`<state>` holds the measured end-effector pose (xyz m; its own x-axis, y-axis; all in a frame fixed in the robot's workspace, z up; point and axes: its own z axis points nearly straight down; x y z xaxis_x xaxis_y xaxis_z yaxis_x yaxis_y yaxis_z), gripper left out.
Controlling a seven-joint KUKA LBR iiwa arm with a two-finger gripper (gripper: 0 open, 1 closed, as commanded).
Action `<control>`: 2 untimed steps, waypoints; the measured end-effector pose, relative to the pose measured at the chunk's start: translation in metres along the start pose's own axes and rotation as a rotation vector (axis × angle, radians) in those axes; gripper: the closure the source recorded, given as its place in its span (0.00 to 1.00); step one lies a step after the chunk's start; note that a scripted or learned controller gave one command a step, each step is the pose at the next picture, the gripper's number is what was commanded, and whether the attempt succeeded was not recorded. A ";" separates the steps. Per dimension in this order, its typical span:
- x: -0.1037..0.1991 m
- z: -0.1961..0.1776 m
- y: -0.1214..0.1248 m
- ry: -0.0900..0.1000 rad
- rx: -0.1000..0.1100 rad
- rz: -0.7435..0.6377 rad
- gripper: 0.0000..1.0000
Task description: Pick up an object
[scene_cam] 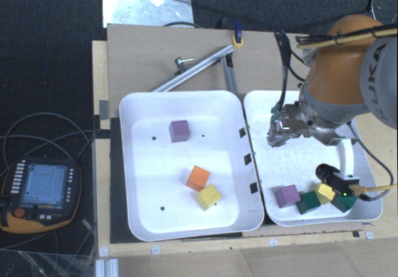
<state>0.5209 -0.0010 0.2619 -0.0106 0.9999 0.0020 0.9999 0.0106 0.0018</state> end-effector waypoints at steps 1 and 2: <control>0.042 0.020 -0.002 0.000 0.002 0.001 1.00; 0.096 0.040 -0.007 0.000 0.004 0.000 1.00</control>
